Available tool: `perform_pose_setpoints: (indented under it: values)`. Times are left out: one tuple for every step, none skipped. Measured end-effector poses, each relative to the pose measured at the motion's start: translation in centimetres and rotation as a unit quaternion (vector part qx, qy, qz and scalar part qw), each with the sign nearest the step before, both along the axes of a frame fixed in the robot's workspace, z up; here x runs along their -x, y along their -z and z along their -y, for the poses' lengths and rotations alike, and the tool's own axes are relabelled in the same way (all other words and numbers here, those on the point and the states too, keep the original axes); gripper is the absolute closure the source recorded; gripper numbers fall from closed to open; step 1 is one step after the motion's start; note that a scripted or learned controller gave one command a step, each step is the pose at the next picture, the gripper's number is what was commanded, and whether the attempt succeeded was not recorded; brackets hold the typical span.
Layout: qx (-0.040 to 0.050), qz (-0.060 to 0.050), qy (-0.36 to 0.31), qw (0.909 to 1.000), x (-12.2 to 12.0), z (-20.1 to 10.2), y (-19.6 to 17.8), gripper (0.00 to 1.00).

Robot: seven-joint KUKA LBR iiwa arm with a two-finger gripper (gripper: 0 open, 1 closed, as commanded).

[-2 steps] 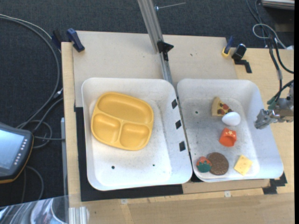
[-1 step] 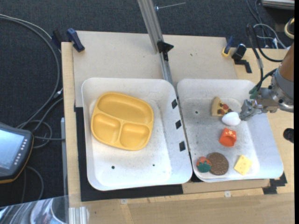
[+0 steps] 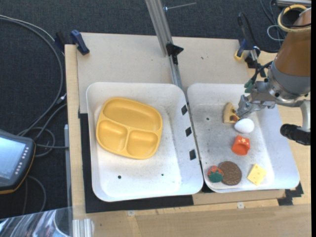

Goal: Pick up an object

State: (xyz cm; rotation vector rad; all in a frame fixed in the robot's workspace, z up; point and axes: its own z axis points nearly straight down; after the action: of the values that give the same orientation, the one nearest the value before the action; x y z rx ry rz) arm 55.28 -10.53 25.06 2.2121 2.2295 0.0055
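Two bins (image 3: 98, 132), one yellow plate (image 3: 129, 128)

The tabletop (image 3: 133, 58) was pale and bare at twelve o'clock. Two white bins sat on it, touching: the left bin (image 3: 143, 186) at eight o'clock, the right bin (image 3: 210, 95) at four o'clock. A blue clamp (image 3: 79, 41) gripped its eleven o'clock corner.

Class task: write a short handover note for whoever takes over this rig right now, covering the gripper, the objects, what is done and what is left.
Gripper: low in the right bin, beside the white egg and the tan piece; jaws' state unclear.
Also there: red block, brown disc, yellow wedge, small red-green item.
Left bin: yellow divided plate.
Done: nothing lifted.
Left: grasp and lift one object.
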Motion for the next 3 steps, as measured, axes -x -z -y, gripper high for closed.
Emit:
perform_pose_setpoints:
  values:
    - [0.0001,0.0,0.0,1.0,-1.6,-4.6,-0.5,1.0]
    - [0.0004,0.0,0.001,1.0,-2.7,-9.2,-0.1,1.0]
    - [0.0004,-0.001,0.001,1.0,-4.3,-13.8,1.2,1.0]
